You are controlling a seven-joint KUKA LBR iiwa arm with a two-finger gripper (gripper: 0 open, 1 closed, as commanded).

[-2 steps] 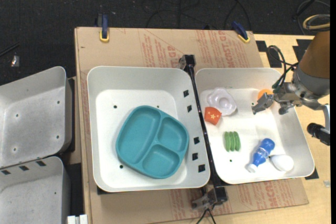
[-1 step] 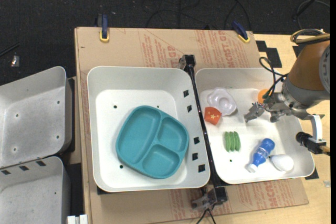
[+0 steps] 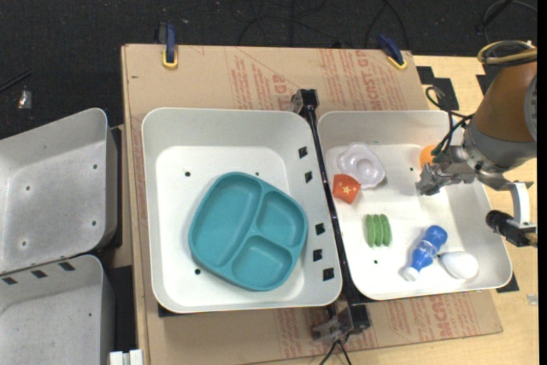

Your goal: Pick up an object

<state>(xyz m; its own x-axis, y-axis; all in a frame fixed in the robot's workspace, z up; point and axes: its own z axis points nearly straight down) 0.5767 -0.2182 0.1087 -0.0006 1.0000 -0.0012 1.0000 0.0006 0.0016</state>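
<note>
Far left there's a pair of spare white trays [image 3: 51, 175] sitting off the bench, not part of the action afaict.

Left bin [image 3: 171, 137] has one thing in it: a teal divided plate [image 3: 248, 229], 3 compartments, lying flat and turned a bit, towards the front-middle of the bin. Plenty of bare white floor behind it and on the left side.

Right bin [image 3: 402, 286] is where the small stuff is. Going across: a red/orange little object [image 3: 345, 188] right by the divider wall, touching or nearly touching a clear plastic cup-ish thing [image 3: 360, 165] just behind it. Then a green ridged piece [image 3: 378, 230] mid-bin, on its own w/ room all around. Then a blue & white bottle [image 3: 425, 251] lying on its side, cap end pointing front-left, and a white egg-shaped thing [image 3: 460, 264] just beside it near the front right corner. Those two are tight to each other and close to the bin's front wall, so not much room there.

Gripper [image 3: 430, 181] is low over the back-right part of the right bin, arm coming in from the right over the rim. Something small and orange [image 3: 426, 155] peeks out just behind it. Jaws: can't tell if they're apart or together, too dark and small, and can't say it's holding anything.
</note>
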